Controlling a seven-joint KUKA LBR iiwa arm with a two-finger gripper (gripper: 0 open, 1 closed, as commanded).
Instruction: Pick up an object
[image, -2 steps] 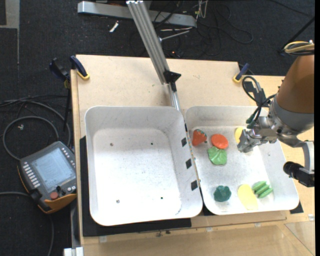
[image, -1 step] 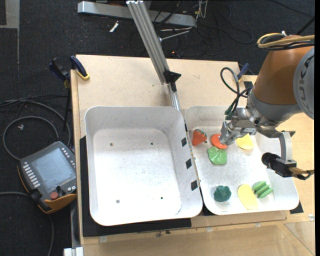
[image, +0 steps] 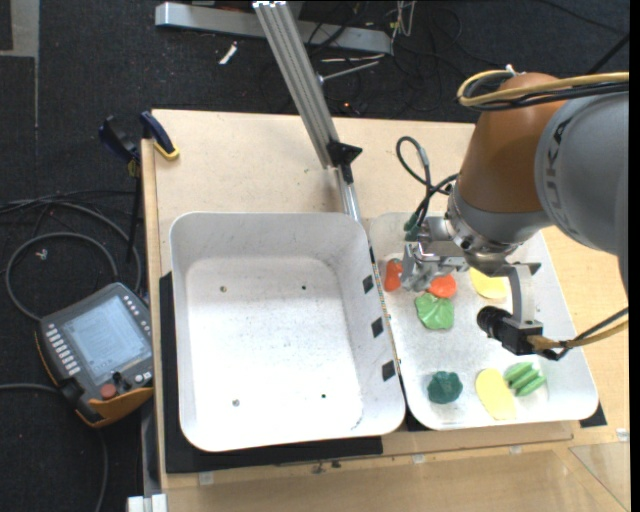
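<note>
My gripper (image: 428, 268) hangs over the upper part of the right bin (image: 560, 400), under the grey and orange wrist. Just below it lie an orange-red piece (image: 442, 287) and a light green piece (image: 435, 312). A second orange piece (image: 393, 274) sits to its left by the bin wall. A pale yellow piece (image: 490, 287) lies to the right, partly under the arm. Near the front of the bin are a dark green lump (image: 444, 386), a yellow piece (image: 494, 392) and a striped green piece (image: 525, 379).
The left bin (image: 200, 240) sits beside the right one, sharing a raised wall with black clips (image: 380, 325). A metal pole (image: 310, 100) slants in from the top. A teach pendant (image: 95, 350) lies off the bench at left. A black part (image: 505, 330) hangs from the arm.
</note>
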